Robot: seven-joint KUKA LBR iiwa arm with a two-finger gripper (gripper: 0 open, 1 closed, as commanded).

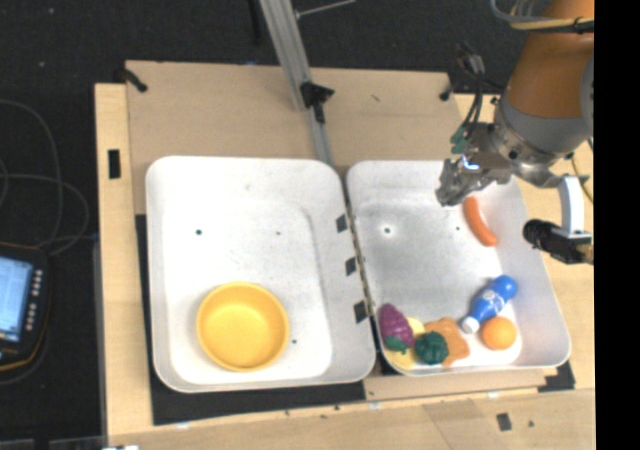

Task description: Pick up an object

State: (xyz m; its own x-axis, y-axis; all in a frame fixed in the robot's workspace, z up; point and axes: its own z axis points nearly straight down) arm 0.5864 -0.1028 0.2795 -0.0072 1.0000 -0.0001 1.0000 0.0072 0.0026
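Even overhead light, white bins [250, 238] bright but not blown out, soft faint shadows, dark floor [60, 18] underexposed, whole frame slightly soft and grainy.

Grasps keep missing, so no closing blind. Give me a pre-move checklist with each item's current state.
1. Gripper is over the right bin: ok.
2. Target nearby: the orange sausage-shaped object lies just beside the gripper: ok.
3. Gripper centred on that object: not ok, it sits to the object's upper left.
4. Finger state: cannot tell.
5. Target apart from other items: ok, the blue-capped bottle, orange ball and purple piece cluster at the bin's near edge.
6. Yellow bowl sits in the left bin, out of the way: ok.
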